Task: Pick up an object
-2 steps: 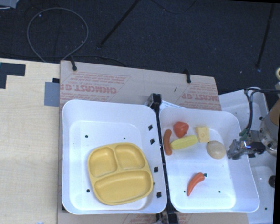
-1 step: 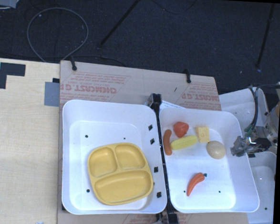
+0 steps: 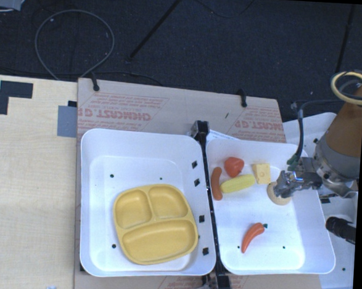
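Observation:
Several toy foods lie in the right bin: a red tomato, a yellow corn cob, an orange sausage along the left wall, a pale cheese wedge, a red-orange chili pepper, and a tan round piece. My gripper reaches in from the right and hangs low, right over the tan round piece, partly hiding it. Whether anything sits in its grasp is unclear.
The left bin holds a yellow divided plate. A black divider with clips separates the bins. The arm's wrist and cables hang over the right bin's right rim. Cardboard lies under both bins.

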`<state>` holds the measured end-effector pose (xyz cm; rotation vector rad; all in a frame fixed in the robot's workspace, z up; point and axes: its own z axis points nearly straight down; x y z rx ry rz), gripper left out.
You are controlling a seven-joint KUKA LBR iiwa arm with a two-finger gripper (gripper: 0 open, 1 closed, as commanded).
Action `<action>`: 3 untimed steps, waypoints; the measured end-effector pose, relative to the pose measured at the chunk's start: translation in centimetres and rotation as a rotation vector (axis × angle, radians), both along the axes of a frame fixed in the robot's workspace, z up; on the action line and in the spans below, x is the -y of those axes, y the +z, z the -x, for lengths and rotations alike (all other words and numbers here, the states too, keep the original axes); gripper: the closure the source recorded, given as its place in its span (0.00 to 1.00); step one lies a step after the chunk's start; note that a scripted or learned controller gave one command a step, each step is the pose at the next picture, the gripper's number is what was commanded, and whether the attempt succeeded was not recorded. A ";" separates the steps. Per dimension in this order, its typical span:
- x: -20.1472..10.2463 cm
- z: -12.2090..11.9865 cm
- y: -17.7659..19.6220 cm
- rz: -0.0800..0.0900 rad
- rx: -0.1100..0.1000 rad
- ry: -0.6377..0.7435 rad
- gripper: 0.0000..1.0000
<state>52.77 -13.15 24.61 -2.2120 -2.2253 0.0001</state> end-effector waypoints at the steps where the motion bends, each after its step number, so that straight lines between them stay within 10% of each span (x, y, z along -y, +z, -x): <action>1: -5.6 -0.3 -1.4 0.000 -0.002 -0.001 1.00; 3: -15.8 -0.6 -3.5 0.001 -0.004 -0.002 1.00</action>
